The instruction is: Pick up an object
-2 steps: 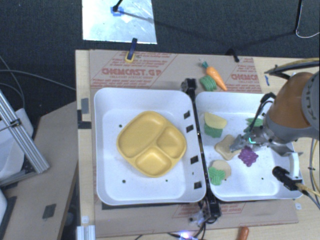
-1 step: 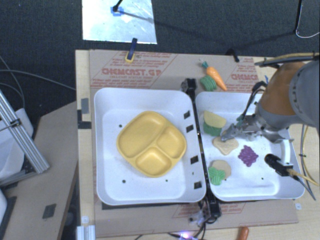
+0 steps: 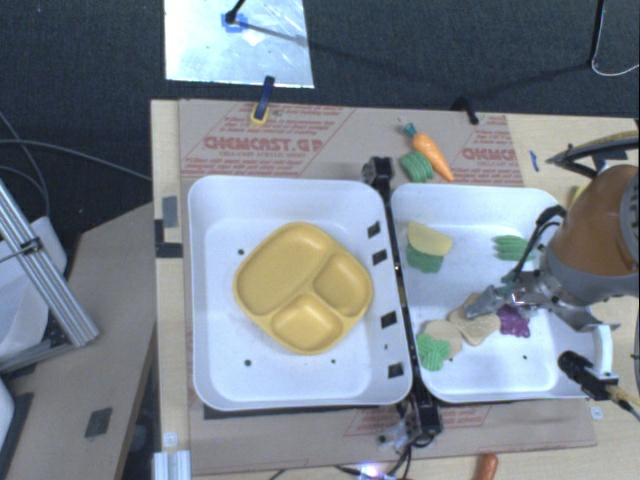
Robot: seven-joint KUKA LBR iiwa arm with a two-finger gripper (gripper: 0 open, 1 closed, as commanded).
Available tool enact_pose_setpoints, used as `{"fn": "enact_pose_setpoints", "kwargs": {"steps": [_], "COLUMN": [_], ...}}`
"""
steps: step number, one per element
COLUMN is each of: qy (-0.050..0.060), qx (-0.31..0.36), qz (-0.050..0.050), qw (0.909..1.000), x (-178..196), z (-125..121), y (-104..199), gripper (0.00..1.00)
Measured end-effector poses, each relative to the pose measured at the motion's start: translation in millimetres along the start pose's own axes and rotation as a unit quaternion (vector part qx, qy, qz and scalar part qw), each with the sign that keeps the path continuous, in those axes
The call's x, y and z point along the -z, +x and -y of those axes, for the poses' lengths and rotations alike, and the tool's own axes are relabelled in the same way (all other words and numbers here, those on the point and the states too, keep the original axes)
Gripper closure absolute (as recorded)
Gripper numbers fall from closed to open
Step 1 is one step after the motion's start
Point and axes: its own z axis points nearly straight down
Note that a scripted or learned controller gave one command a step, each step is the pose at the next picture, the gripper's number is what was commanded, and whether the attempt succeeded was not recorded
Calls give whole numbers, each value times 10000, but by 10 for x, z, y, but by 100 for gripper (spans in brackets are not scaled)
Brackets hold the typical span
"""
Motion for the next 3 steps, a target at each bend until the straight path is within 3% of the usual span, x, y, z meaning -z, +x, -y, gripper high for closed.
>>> {"fn": "enact_pose_setpoints", "kwargs": {"steps": [1, 2, 3], "qy": [33, -5, 20], "qx": [44, 15, 49], "qz": [-15, 21, 5], "qw": [10000, 10000, 10000], "x": [388, 638, -67], "z": [296, -135, -586], "y": [299, -326, -381], "gripper": [0, 0, 0]}}
